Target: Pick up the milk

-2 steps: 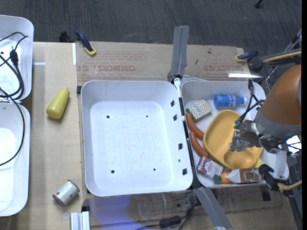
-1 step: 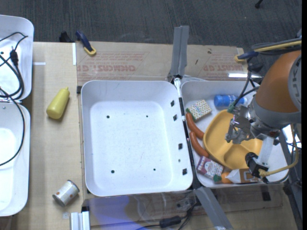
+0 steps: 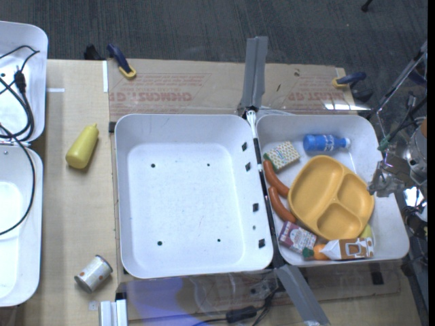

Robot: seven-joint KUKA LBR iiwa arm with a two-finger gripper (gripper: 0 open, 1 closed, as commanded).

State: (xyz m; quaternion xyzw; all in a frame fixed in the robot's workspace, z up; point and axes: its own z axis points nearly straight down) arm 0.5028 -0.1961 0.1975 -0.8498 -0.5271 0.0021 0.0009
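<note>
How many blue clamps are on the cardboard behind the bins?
2. One blue clamp sits at the cardboard's far left corner, the other clamp at its far right corner. More may be hidden elsewhere.

- You are working in a robotics lab: two white bins (image 3: pixel 182 131) on a cardboard-covered bench (image 3: pixel 204 90), clamps (image 3: pixel 121 61), loose cables (image 3: pixel 17 100) left of the gripper.

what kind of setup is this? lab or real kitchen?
Most likely a robot lab bench, not a kitchen: two white bins on clamped cardboard, toy food around a yellow divided plate, loose cables at the left.
</note>
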